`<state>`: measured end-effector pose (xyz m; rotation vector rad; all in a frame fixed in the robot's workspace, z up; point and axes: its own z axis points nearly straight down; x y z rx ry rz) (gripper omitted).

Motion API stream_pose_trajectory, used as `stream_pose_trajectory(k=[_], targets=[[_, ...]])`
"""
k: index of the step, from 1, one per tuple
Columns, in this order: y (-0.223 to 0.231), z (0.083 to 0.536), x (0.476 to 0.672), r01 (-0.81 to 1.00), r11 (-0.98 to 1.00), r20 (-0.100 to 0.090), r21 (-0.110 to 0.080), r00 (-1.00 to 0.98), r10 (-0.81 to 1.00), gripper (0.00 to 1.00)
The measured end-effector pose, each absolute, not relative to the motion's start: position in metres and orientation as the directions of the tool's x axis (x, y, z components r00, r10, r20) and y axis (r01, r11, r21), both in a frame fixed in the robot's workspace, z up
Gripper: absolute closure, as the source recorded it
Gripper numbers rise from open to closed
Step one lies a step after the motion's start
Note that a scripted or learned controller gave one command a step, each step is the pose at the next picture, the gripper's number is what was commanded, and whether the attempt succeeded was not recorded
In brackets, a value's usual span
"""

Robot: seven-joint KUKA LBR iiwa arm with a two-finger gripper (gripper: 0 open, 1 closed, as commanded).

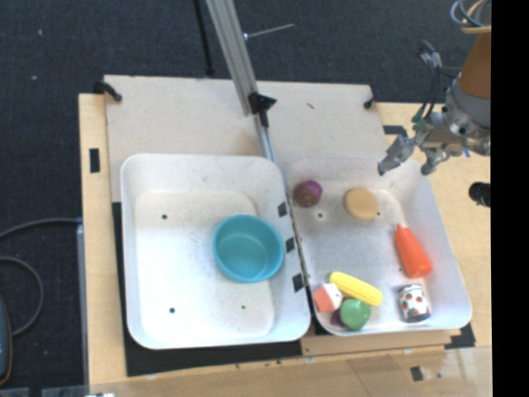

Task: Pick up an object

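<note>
While empty: gripper (411, 157) spread, above right bin's (442, 246) far edge.
Carrot (412, 251): stiff, slick; pinch midway.

The arm (473, 77) is grey with an orange band; its gripper (411, 160) is grey metal; thin cables loop above.

My bench (95, 246) is pale wood, with a lighter board (182, 114) lying across its far edge. Dark speckled carpet (74, 23) surrounds it. A metal post (231, 44) slants up from the bench's far side, and cables (21, 255) trail past its left edge.
</note>
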<state>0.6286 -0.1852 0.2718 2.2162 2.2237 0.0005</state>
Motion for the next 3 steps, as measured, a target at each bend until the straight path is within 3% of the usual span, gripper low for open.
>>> stream_pose_trajectory(k=[1,2,3], targets=[[-0.185,0.272,0.629,1.000,0.004,-0.002,0.001,-0.004,1.000,0.00],[-0.182,0.214,0.621,1.000,0.000,-0.002,-0.004,0.000,1.000,0.00],[-0.180,0.159,0.629,1.000,0.002,-0.002,-0.004,-0.002,1.000,0.00]])
